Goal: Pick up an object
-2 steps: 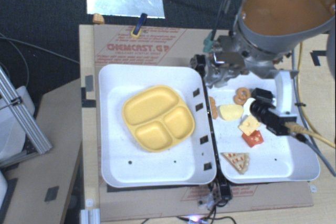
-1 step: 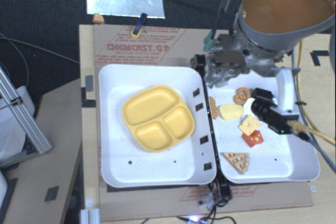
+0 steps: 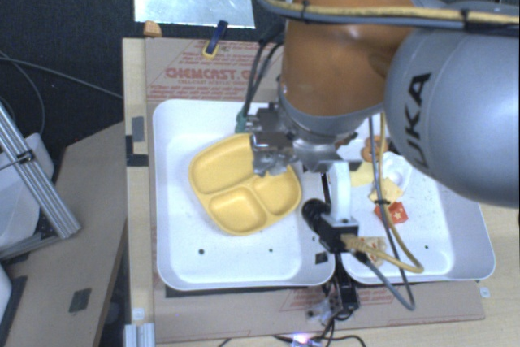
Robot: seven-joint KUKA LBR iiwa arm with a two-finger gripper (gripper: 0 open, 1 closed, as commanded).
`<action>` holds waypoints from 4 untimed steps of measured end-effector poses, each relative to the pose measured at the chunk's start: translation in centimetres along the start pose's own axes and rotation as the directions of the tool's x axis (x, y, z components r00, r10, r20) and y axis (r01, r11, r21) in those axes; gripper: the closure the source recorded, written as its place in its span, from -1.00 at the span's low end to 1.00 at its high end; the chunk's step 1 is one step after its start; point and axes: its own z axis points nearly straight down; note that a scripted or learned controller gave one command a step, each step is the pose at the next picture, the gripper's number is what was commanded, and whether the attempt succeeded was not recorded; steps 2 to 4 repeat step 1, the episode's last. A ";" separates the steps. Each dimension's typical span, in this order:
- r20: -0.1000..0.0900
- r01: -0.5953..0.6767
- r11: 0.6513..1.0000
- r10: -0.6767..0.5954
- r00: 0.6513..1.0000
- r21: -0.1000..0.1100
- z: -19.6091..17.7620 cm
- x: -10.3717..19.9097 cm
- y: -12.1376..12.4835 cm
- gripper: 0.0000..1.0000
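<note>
Yellow divided tray (image 3: 244, 191) in left bin (image 3: 175, 256), gripper (image 3: 272, 162) state unclear.

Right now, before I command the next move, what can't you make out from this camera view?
- Gripper: its fingertips are hidden under the wrist housing, so its state is unclear.
- Yellow divided tray: its right edge disappears under the arm; contact is not visible.
- Right bin: the arm covers much of it; the small items there are partly hidden and too small to identify.
</note>
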 end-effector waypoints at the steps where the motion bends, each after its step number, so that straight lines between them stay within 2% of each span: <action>1: -0.001 -0.016 1.000 0.016 1.000 -0.015 -3.5 -9.0 0.2 1.00; 4: -0.001 -0.016 1.000 0.016 1.000 -0.015 -3.5 -9.0 0.2 1.00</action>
